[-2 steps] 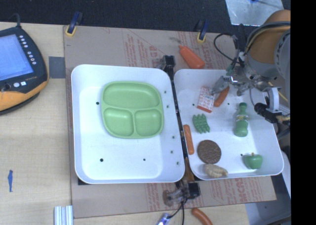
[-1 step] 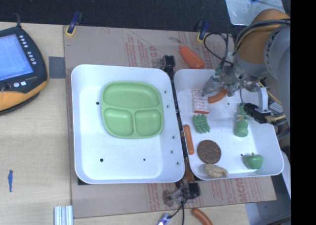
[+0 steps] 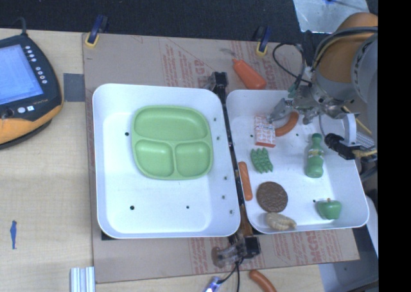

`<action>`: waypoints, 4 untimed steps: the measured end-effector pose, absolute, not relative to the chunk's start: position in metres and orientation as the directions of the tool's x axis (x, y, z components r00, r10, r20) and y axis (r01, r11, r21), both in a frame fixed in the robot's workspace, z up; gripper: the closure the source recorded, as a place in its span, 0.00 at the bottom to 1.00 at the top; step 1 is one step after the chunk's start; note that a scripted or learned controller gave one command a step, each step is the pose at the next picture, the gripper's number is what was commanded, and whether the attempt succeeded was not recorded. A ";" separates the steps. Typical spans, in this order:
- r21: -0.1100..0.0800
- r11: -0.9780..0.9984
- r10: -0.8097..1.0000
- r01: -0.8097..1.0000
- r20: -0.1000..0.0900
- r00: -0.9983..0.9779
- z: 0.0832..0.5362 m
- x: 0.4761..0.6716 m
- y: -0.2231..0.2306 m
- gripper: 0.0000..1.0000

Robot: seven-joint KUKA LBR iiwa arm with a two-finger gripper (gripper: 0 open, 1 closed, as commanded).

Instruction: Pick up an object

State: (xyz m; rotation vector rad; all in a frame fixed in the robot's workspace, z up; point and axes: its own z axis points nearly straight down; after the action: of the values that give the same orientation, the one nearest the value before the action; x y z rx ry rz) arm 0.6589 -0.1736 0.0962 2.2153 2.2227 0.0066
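Snack packet (image 3: 264, 131) and green bottle (image 3: 314, 156) flank the curved orange sausage (image 3: 286, 124); gripper (image 3: 287, 112) pinches its upper end.

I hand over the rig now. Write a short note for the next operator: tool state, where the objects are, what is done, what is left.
Tool: low over the top of the right bin, at the orange sausage; a grasp cannot be confirmed.
Right bin: snack packet, green bottle, green apple, brown disc.
Left bin: green divided plate.
Done: approach.
Left: grasp and lift one object.
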 end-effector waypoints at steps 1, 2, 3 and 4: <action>0.006 0.003 1.000 1.000 0.000 -0.003 0.096 0.659 -0.196 0.00; 0.008 0.006 1.000 1.000 0.000 -0.006 0.108 0.660 -0.196 1.00; 0.008 0.007 1.000 1.000 0.000 -0.007 0.108 0.660 -0.196 0.00; -0.002 0.002 1.000 1.000 0.000 -0.002 0.092 0.656 -0.208 0.00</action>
State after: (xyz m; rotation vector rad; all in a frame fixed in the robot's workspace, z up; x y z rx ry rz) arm 0.6562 -0.2080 0.0919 2.2203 2.2244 -0.0023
